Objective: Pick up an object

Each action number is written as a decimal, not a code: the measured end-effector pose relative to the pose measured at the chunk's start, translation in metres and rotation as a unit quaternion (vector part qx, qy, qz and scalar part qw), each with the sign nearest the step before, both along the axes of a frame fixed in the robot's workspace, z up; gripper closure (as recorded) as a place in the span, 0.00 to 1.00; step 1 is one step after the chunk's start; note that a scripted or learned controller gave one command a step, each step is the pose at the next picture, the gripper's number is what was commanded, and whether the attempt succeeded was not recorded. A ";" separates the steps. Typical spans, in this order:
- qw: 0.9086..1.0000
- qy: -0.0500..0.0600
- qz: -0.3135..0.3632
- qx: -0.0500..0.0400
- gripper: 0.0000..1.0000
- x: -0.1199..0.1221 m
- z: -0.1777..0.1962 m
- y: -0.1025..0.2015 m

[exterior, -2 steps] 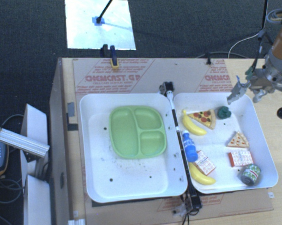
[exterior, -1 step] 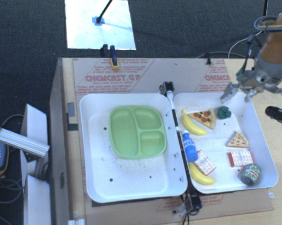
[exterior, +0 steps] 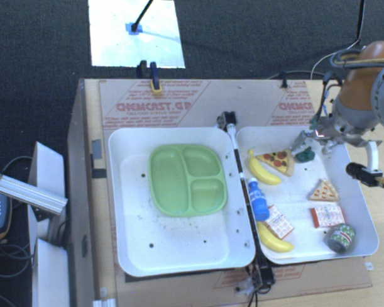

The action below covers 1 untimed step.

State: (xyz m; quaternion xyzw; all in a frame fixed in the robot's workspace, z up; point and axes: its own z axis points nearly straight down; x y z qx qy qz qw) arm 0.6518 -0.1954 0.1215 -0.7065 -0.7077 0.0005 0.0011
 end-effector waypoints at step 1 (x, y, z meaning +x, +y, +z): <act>1.000 -0.002 0.001 0.001 0.00 0.019 -0.033 -0.010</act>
